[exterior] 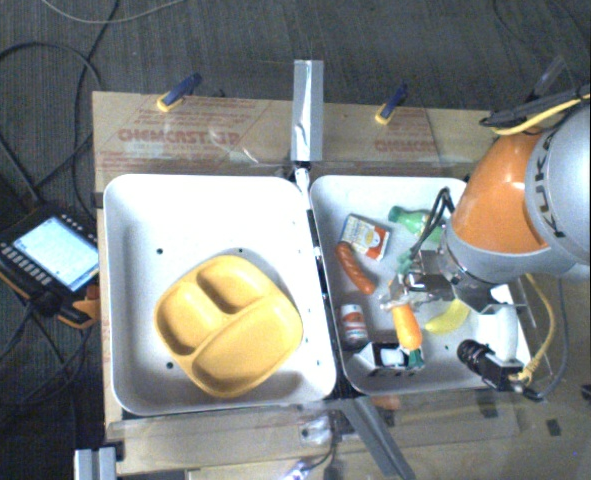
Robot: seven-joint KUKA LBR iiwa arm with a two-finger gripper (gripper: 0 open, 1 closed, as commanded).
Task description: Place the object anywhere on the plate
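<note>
Jaws [407, 290] over toy carrot [406, 328], seemingly touching; sausage [355, 267], yellow plate [229, 324] aside.

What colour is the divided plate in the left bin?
Yellow; the plate shows clearly in the camera view.

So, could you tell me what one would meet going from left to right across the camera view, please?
Handheld controller with a lit screen → yellow divided plate in the left bin → orange sausage-like toy → toy carrot → the arm's orange band.
</note>
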